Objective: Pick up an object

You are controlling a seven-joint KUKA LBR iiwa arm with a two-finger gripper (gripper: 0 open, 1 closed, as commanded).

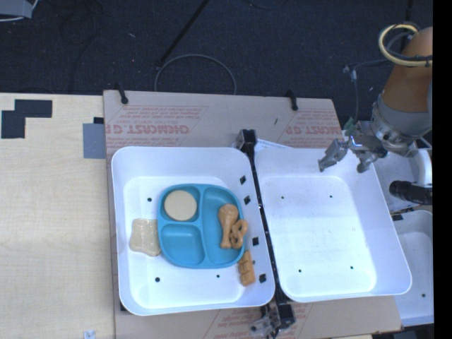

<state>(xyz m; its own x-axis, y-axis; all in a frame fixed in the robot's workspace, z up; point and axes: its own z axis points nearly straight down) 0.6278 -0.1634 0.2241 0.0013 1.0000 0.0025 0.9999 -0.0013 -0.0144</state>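
The cardboard sheet under the bins carries red printed lettering, seen upside down, reading approximately "CHEMCRZT, C.O."; the remaining red print lines are too small to read.

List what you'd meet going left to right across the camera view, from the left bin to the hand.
Pale flat piece → round cracker on the blue tray → pretzel-like piece → right bin → hand.

Two white bins side by side on cardboard sheet; wooden benchtop left.

pincer open over rt bin, blue tray left
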